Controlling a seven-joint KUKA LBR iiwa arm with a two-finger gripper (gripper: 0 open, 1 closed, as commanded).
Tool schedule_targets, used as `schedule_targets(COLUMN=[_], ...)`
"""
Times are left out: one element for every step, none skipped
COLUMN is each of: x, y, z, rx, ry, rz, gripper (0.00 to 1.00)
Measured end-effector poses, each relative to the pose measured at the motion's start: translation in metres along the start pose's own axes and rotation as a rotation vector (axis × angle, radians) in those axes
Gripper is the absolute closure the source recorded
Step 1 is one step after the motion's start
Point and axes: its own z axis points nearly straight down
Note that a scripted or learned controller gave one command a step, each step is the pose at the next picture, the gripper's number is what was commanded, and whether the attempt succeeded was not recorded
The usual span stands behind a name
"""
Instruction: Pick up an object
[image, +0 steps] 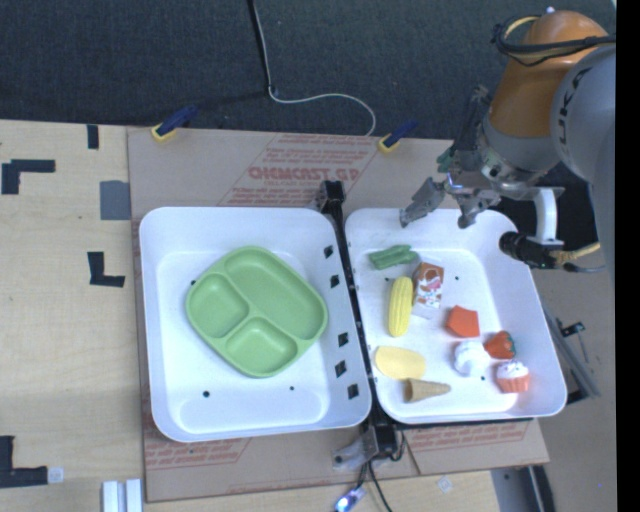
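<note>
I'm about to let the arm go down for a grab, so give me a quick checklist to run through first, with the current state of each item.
1. Two-finger gripper open: ok, fingers spread.
2. Gripper carrying nothing: ok, nothing between the fingers.
3. Gripper above the right white bin: ok, over its far rim.
4. Gripper lined up over a target: not ok; nearest, the green bean-shaped toy, lies nearer the camera.
5. Targets separated: not ok for the yellow corn cob, touching the small carton.
6. Height above items: cannot tell.
</note>
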Motion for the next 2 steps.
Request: schedule_targets(x=[0.0043,0.0045], y=[-0.0321,-0.0342], z=[0.1253,0.1301], rx=[-0.019,-0.028], ry=[-0.005,-0.011], rz=[0.0,0.002], gripper=[0.0,0.0])
